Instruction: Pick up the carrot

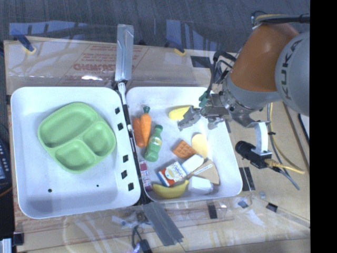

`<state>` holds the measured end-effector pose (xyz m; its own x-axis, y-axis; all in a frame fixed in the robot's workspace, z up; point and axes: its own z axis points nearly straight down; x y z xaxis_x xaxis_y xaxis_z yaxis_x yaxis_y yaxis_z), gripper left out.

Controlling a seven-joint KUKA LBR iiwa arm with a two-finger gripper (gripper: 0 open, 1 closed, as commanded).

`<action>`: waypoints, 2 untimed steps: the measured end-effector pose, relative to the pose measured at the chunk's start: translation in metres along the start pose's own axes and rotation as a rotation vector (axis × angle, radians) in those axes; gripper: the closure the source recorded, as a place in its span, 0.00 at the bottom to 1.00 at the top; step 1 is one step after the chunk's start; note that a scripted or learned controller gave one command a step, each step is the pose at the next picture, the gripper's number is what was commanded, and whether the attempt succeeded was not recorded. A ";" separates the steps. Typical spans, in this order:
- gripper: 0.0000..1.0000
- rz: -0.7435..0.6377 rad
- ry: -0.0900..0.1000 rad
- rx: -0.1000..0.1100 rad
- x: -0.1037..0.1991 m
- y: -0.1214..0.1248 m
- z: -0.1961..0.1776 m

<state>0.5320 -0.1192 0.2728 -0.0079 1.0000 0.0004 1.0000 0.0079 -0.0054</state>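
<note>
1. Camera view: arm reaches in from right, over the right bin's far-right part.
2. Left bin holds a green plate.
3. Gripper fingers spread, grasping nothing, just right of a yellow piece.
4. Carrot lies at the right bin's left wall, beside a green bottle.

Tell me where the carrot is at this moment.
The carrot lies in the right bin, near its left wall, directly left of the green bottle.
</note>
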 end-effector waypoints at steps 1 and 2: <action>0.00 -0.121 0.000 0.003 0.042 0.062 0.078; 0.00 -0.293 0.001 0.001 0.001 0.083 0.182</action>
<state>0.6144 -0.1176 0.0905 -0.2961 0.9552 0.0027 0.9551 0.2961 -0.0060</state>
